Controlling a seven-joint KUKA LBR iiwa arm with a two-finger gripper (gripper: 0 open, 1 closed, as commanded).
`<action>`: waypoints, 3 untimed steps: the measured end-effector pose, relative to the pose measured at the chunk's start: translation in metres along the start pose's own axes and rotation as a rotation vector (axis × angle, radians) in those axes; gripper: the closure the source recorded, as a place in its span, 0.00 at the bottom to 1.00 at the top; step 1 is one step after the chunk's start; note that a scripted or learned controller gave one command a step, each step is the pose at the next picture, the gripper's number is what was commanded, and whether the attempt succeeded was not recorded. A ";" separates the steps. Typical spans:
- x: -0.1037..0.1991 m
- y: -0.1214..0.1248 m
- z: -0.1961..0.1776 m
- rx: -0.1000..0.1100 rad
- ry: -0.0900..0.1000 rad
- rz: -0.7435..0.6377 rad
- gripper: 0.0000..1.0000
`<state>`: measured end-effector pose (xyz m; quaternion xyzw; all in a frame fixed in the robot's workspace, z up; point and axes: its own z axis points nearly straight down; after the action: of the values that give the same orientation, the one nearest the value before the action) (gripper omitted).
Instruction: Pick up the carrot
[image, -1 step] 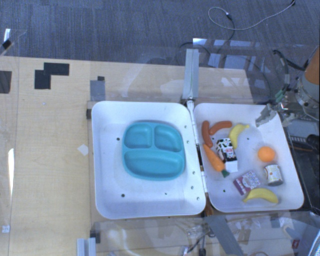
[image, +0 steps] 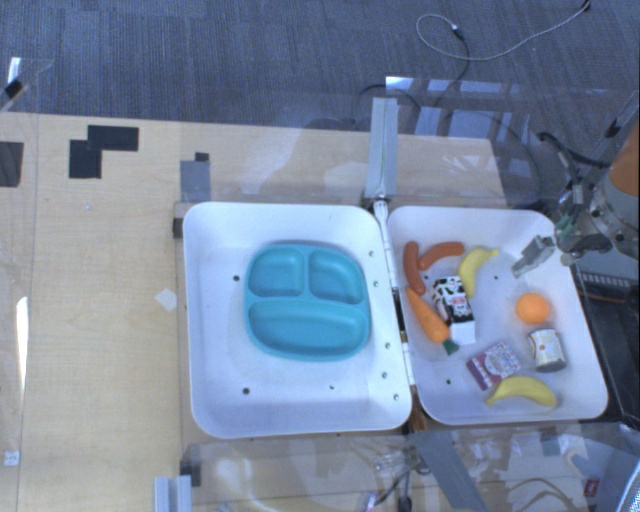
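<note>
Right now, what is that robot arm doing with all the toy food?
The robot arm's gripper hangs over the far right corner of the right bin. It is meant to pick up the carrot, but the carrot lies untouched near the bin's left wall, beside a small milk carton. The left bin has a blue plate in it.

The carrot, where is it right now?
The orange tapered carrot lies in the right white bin, near its left wall, touching the black-and-white milk carton and just below the red sausage.
</note>
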<state>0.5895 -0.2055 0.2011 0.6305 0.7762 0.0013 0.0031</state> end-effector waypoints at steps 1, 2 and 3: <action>0.002 -0.009 -0.080 -0.003 -0.002 -0.017 0.00; 0.006 -0.030 -0.133 -0.003 -0.002 -0.098 0.00; 0.005 0.036 -0.030 0.000 0.001 -0.326 0.00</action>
<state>0.6236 -0.1926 0.2317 0.4961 0.8683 0.0010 0.0030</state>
